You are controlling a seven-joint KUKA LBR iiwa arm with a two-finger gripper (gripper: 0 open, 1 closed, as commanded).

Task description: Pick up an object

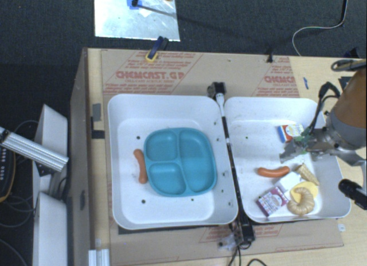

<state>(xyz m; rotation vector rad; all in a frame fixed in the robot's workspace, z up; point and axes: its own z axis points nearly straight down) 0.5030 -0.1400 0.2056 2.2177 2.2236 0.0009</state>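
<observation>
Two shallow white plastic bins sit side by side on my brown cardboard-topped bench (172, 70), which stands on dark carpet with a shiny metal sheet (135, 7) behind it. I see a smooth blue plastic plate with four sections (179, 161) and a small orange sausage (140, 165) just beside it in the left bin (123, 144). The right bin (258, 113) holds another long orange sausage (273, 171), a purple packet (272, 200), a bumpy tan pastry (301, 202) and a yellow cheese wedge (305, 188), and my grey metal gripper (293, 147) hangs just above that sausage, but I cannot tell how it is set.
</observation>
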